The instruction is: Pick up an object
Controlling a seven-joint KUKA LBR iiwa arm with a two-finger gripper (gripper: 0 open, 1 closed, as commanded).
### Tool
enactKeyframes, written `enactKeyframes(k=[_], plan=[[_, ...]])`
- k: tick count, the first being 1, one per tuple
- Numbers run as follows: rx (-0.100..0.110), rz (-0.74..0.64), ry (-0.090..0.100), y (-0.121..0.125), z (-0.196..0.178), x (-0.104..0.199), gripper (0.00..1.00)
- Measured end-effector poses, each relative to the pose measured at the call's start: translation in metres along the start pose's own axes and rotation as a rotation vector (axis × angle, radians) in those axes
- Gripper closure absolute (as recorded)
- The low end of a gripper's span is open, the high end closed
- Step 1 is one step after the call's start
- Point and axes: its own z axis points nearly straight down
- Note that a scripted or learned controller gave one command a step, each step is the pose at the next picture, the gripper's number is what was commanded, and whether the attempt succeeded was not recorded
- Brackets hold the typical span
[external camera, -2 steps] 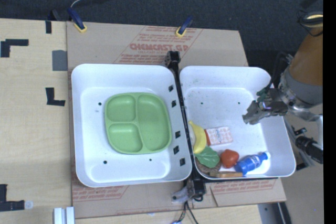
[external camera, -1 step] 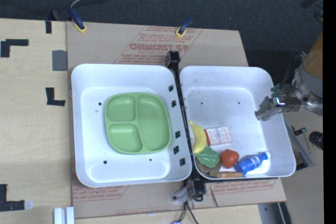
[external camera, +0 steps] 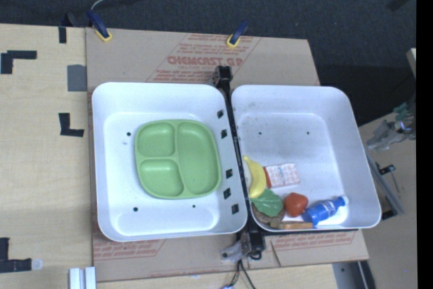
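Crowding the near edge of the right bin (external camera: 342, 105), the loose objects lie packed together: a yellow banana (external camera: 256, 176) against the dividing wall, a white-and-red packet (external camera: 282, 176) just beside it, a green object (external camera: 268, 202) and a red object (external camera: 295, 203) touching below, and a blue bottle (external camera: 325, 208) lying on its side along the near wall. The far and right stretches of that bin's floor lie bare, leaving open room. The left bin (external camera: 108, 105) holds a green divided plate (external camera: 179, 159) near its middle, with bare white margin on all sides. Both bins sit on a printed cardboard sheet (external camera: 135, 57). Whether the gripper is spread or pressed together cannot be told.
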Motion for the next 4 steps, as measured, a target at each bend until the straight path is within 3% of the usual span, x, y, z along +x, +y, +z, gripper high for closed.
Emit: enactKeyframes(k=[1, 2, 3, 4], plan=[[0.001, 0.0, 0.001, 0.001, 0.002, 0.006, 1.0], [0.0, -0.002, 0.001, 0.0, -0.042, 0.006, 1.0], [0.0, -0.002, 0.001, 0.016, -0.072, 0.001, 1.0], [0.002, -0.002, 0.001, 0.057, -0.02, 0.001, 1.0]])
